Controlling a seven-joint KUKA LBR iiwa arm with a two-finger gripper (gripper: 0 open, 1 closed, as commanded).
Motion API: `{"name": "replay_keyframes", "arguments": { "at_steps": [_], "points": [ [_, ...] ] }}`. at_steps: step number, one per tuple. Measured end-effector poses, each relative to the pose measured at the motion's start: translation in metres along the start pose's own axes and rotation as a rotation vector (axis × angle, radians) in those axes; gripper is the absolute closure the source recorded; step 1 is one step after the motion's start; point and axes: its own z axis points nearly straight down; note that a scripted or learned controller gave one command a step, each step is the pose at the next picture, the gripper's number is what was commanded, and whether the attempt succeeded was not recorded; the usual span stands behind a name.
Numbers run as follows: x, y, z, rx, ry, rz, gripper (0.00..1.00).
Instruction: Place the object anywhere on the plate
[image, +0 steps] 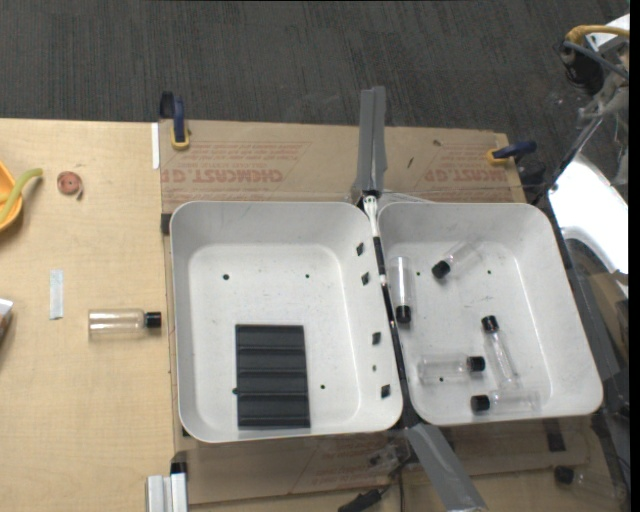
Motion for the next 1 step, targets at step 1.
{"name": "replay_keyframes", "arguments": {
  "at_steps": [1],
  "points": [
    [-0.0719, 0.0631, -0.0003, 0.001, -0.001, -0.006, 0.00]
  ]
}}
